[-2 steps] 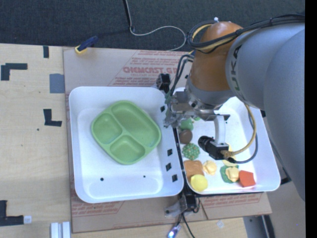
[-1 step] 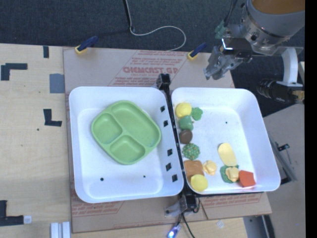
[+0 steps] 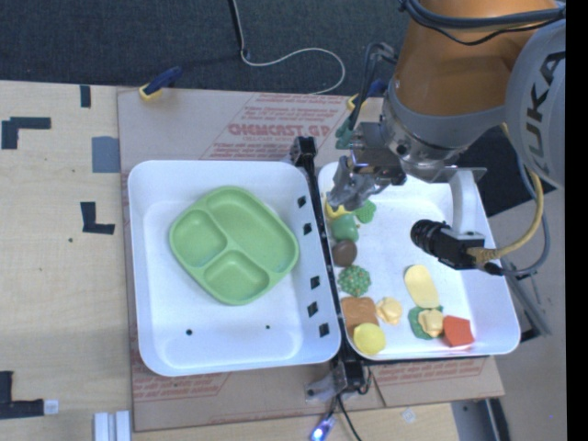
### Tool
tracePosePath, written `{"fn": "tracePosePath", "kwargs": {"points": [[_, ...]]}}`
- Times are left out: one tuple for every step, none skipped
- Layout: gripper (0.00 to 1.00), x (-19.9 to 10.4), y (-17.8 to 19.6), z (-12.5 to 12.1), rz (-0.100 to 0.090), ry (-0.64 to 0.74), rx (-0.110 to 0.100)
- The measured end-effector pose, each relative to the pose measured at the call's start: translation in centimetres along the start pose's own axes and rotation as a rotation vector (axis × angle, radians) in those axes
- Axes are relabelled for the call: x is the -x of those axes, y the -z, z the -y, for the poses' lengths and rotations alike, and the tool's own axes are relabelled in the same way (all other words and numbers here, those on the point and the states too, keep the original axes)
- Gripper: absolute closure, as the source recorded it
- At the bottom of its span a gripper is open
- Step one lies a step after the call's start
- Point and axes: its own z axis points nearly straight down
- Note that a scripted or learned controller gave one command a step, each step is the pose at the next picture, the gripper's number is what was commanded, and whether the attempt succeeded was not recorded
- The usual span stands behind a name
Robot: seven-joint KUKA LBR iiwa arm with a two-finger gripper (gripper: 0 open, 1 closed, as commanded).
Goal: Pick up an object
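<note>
- The nearest pickable things are a small yellow piece (image 3: pixel 336 211) and a green piece (image 3: pixel 364 213), lying by the left wall of the right bin (image 3: pixel 478 338)
- The gripper (image 3: pixel 352 189) hangs just above them, tips pointing down and leftward; whether it is apart or together, I cannot tell
- A brown ball (image 3: pixel 344 253) and a green bumpy piece (image 3: pixel 354 280) lie nearer the camera along that wall
- The left bin (image 3: pixel 152 338) holds a green tray (image 3: pixel 233 243)

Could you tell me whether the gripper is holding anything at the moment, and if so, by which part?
It cannot be told: the gripper hangs low over yellow and green toy food in the right bin.
</note>
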Motion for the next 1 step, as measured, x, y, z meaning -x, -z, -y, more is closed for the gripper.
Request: {"fn": "tracePosePath", "kwargs": {"points": [[1.0, 0.27, 1.38, -0.22, 0.002, -0.003, 0.007]]}}
